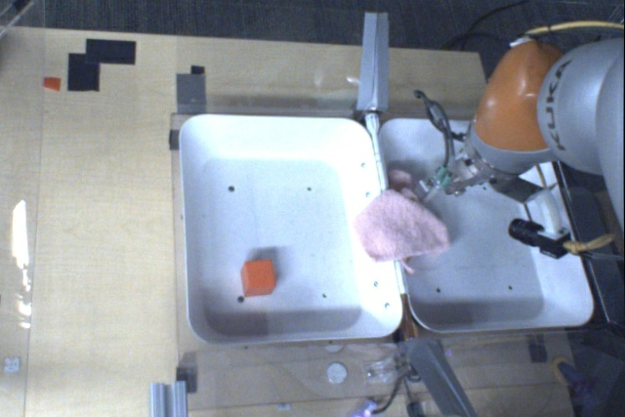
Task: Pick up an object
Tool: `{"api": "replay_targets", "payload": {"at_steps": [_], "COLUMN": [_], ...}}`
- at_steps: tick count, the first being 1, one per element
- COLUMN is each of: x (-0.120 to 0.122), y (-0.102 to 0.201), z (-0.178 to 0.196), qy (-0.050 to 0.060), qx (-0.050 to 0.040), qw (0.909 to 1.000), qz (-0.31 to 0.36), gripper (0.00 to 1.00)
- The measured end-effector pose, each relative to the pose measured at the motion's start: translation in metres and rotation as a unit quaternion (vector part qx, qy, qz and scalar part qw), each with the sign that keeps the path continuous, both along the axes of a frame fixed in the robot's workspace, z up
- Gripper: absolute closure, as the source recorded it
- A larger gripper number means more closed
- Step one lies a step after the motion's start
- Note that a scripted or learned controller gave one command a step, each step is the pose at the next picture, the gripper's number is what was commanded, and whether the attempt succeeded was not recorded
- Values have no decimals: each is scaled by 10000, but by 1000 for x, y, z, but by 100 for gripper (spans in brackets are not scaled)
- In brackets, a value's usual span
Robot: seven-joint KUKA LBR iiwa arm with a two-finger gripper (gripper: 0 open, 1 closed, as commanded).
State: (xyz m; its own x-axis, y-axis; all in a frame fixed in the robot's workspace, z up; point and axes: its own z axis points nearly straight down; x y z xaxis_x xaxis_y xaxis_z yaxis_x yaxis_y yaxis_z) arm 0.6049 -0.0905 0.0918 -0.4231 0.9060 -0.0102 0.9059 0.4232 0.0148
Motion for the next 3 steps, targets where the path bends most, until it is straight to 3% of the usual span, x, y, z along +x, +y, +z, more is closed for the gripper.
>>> {"api": "replay_targets", "payload": {"at_steps": [3], "x": [0], "y": [0], "z": [0], "qy": [1], "qx": [1], "qw": [10000], "qz": [-1], "gripper": [0]}}
